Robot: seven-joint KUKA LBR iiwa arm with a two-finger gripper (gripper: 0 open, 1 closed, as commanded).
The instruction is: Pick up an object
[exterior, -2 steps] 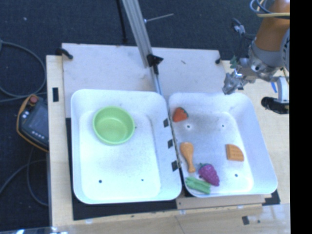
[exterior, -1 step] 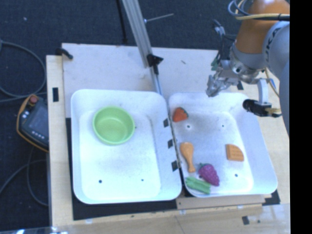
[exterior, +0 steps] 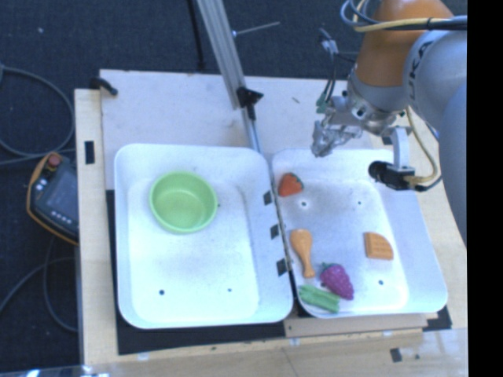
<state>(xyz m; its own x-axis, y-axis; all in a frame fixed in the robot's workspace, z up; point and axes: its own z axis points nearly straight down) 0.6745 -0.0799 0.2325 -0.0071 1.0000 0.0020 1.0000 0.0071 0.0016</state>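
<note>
Hand poised over the far rim of the right bin, hanging from the grey arm with its orange band. Fingers pointing down; spread or pressed together, cannot tell from this slant, and nothing seen between them. Just below and a little left of the hand, toward the near side, a toy strawberry lying against the bin's left wall, apart from the fingers. Farther toward the near edge from the hand: a tan toy drumstick by the same wall, a purple bunch of toy grapes just beside its lower end, and a green toy vegetable in the near corner, touching the grapes or nearly so. Orange wedge-shaped piece lying alone, below and right of the hand. Well to the hand's left, a green bowl upright in the left bin. Both bins side by side on the counter.
</note>
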